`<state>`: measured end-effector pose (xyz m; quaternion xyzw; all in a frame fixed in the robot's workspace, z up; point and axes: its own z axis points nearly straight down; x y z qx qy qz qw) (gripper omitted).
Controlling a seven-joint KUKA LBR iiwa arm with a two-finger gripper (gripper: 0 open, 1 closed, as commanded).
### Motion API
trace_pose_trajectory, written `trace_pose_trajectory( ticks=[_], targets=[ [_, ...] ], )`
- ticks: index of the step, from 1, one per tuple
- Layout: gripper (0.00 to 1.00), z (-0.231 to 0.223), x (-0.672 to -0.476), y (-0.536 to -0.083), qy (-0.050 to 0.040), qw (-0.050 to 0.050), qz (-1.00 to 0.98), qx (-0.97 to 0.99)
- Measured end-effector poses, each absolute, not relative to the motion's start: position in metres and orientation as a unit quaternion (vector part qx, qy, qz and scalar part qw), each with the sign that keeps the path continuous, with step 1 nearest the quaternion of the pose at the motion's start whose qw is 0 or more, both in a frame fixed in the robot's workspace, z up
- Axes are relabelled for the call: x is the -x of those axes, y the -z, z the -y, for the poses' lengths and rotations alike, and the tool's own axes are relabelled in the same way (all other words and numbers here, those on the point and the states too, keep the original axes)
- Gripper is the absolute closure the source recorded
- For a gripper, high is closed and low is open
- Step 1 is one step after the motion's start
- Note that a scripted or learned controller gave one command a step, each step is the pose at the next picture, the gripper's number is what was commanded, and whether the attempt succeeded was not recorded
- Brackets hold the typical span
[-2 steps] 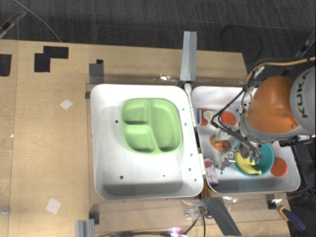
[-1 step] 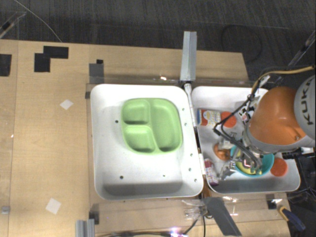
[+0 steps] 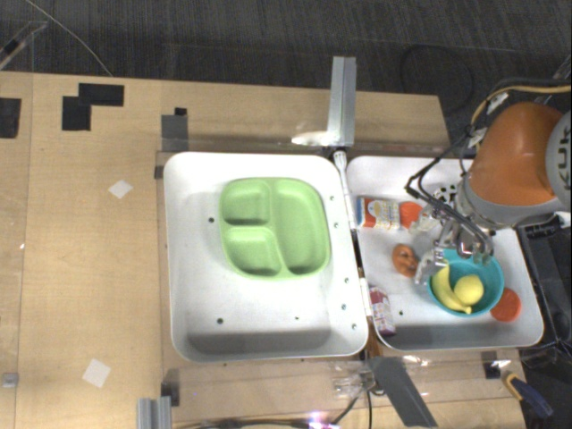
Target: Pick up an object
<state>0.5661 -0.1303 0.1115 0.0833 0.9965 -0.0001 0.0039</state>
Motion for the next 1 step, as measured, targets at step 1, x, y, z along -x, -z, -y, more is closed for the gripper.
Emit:
trace_pose_trajectory(
  ticks=[1],
  targets=[
    [0.00,0.1052,-0.5436,-0.0888,0.0011,0.008,-0.991,-0.136]
  ],
)
